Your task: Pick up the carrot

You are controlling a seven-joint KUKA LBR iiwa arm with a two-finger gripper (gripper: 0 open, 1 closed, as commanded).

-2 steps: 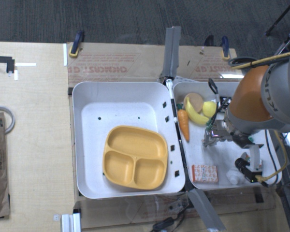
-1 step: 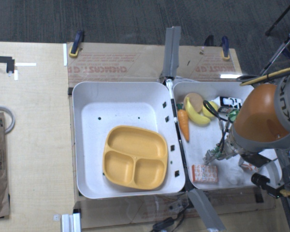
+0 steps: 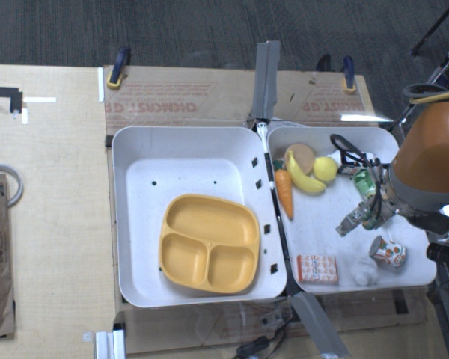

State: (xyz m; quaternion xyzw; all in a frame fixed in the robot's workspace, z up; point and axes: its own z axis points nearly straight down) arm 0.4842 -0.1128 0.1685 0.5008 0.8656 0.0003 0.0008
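Note:
The carrot (image 3: 284, 192) is orange and lies lengthwise against the left wall of the right bin (image 3: 325, 238), its thick end towards the back. A banana (image 3: 305, 179) sits right beside it, almost touching. My gripper (image 3: 349, 224) hangs low over the middle of the right bin, well to the right of the carrot and slightly nearer the front. It points down and to the left, with nothing visibly in it. The grey arm with its orange band (image 3: 432, 146) covers the bin's right edge.
Behind the banana are a brown potato (image 3: 301, 155) and a yellow lemon (image 3: 326, 168). A green item (image 3: 364, 182) and a black loop (image 3: 346, 147) lie near the arm. A crumpled cup (image 3: 389, 252), white wad (image 3: 364, 274) and red packet (image 3: 316, 268) are at the front. A yellow divided plate (image 3: 209, 244) fills the left bin (image 3: 135, 200).

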